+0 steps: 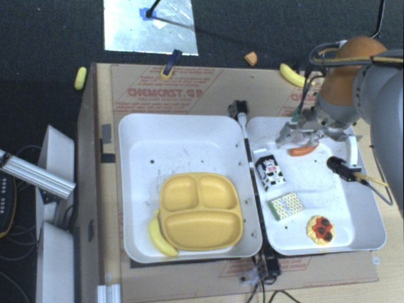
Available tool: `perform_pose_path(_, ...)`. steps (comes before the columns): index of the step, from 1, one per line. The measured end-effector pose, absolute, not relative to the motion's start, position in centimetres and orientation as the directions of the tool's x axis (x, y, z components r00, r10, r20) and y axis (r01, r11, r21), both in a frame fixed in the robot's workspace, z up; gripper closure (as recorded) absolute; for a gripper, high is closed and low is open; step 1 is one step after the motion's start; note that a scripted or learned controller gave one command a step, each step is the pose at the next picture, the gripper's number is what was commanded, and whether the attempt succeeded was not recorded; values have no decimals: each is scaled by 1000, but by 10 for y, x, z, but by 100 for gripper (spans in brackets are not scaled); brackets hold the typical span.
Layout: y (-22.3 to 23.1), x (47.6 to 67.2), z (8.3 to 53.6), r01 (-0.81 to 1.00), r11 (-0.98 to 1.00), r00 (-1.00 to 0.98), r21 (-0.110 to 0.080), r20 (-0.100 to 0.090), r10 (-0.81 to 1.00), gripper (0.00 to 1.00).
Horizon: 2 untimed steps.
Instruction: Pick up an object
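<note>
Sausage (pixel 303 149), orange-red, is seen lying in the right bin (pixel 369 216) at upper right of frame, just below the gripper (pixel 302 131); jaw state cannot be told.

You see the bench under even, fairly bright overhead light, with the two white bins (pixel 189 131) close to washed out and the dark floor (pixel 44 36) murky. Glare flares off the shiny sheet (pixel 151 17) at the top, shadows stay soft, and the whole picture looks slightly soft and grainy.
</note>
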<state>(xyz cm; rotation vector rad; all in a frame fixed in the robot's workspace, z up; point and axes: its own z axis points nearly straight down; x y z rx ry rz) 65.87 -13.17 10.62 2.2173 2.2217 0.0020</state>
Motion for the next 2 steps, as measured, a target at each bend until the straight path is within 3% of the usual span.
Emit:
perform_pose_path(1,-132,660,117,1000,4,-4,6,-2,1000,100)
perform_pose_path(2,-132,660,117,1000,5,-5,6,-2,1000,0)
